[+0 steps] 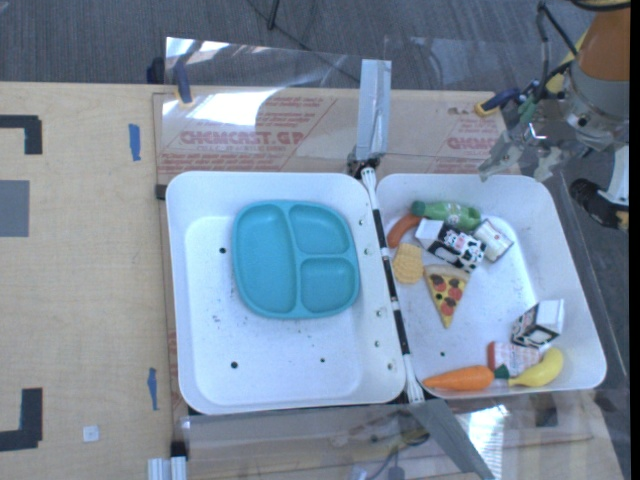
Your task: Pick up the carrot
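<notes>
Carrot lies at the near edge of the right bin, just beside a banana. Gripper hovers over that bin's far rim; its grip I can't make out.

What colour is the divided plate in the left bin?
The divided plate is turquoise blue, shown in the camera view.

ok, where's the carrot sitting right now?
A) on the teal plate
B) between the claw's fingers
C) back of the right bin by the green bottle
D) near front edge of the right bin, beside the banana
D: the carrot lies along the front edge of the right bin, its tip next to the banana, far from the claw up at the bin's back corner.
</notes>
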`<action>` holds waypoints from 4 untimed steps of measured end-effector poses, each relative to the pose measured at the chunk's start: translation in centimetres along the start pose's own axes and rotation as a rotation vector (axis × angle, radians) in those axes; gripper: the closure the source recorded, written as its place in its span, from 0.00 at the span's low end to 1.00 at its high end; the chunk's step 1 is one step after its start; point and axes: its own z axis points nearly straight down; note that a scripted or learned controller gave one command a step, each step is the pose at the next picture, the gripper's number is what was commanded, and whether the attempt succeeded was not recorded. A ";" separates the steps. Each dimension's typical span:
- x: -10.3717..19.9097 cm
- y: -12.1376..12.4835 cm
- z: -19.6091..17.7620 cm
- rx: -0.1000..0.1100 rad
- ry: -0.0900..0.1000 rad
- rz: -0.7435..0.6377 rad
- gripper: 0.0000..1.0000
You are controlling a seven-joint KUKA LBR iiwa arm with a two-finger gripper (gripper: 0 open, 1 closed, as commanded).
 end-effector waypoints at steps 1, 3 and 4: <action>-0.1 -6.6 6.1 0.001 0.000 -0.264 0.00; 4.6 -10.3 17.5 -0.011 -0.003 0.079 0.00; 2.9 -15.4 15.6 0.002 0.001 -0.155 0.00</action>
